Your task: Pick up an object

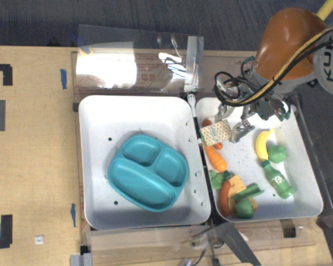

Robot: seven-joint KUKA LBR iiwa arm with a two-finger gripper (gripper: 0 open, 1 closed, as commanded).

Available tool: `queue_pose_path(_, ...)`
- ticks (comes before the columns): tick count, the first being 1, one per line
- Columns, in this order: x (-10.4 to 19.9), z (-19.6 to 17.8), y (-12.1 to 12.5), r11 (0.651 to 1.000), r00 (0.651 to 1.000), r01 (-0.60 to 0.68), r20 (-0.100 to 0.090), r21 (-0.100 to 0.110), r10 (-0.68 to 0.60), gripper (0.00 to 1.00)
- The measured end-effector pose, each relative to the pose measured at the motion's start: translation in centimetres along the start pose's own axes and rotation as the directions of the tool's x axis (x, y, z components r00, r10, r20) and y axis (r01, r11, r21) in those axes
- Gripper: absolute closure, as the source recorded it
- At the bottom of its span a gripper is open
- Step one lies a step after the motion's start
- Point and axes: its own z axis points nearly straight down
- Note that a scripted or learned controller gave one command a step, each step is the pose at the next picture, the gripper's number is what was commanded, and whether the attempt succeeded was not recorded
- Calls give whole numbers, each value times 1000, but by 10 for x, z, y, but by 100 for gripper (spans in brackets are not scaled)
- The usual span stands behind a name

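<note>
My jaws (234,125) hang spread over the right bin (305,148), pinching nothing. Checkered packet (216,132) lies just beside them, carrot (215,158) below. Pick not done; grasp and lift remain.

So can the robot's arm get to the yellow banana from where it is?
Probably yes. The banana lies in the right bin, just below and right of the gripper. Nothing lies on top of it; only a green toy touches its lower end and might get bumped.
</note>
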Motion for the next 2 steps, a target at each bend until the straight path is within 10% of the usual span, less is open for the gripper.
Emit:
queue_pose_path(1,-16,-81,21,996,996,-84,2,0,84,100)
queue_pose_path(2,-5,-106,-72,988,988,155,-3,-1,-155,100)
